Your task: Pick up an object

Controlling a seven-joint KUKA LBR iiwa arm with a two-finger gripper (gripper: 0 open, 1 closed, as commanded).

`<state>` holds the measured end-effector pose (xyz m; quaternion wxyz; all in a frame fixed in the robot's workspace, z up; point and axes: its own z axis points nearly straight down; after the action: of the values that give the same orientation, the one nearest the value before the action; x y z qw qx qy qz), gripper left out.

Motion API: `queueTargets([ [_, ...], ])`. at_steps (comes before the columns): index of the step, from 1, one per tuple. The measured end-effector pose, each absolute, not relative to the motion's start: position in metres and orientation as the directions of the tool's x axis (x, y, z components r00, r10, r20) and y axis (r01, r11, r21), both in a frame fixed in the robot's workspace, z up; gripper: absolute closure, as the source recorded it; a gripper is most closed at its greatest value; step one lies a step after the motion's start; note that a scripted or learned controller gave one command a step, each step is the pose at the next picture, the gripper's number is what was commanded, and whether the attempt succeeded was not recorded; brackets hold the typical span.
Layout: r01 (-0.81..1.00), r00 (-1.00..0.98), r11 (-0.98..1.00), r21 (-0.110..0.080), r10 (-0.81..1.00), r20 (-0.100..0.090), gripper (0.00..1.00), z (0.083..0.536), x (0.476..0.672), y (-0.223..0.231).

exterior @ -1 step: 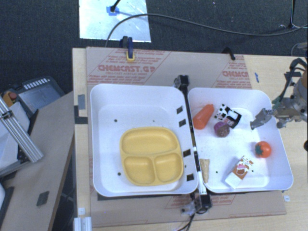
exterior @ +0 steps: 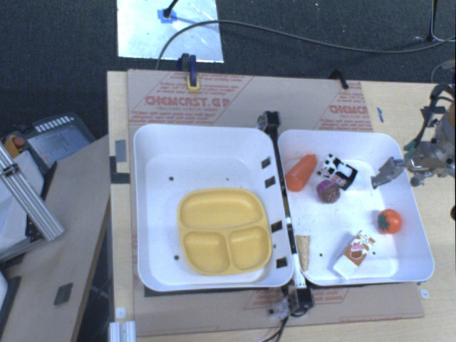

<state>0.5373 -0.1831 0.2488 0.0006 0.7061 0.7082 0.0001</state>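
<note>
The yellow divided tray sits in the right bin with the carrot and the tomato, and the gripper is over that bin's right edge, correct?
Not quite. The camera view shows the yellow divided tray alone in the left bin. The carrot and tomato lie in the right bin, and the gripper is over that bin's right edge.

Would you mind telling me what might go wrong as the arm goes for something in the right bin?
1. The gripper is over the right bin's right rim, so a careless descent could strike the wall.
2. The purple ball touches the black-and-white toy; grasping one may shove or catch the other.
3. The tomato is round and could roll from a pinch.
</note>
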Motion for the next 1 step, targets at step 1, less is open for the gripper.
queueTargets([
  [1,1.000,-0.001,0.001,-0.001,1.000,0.001,0.00,0.1875,0.5344,-0.1809],
])
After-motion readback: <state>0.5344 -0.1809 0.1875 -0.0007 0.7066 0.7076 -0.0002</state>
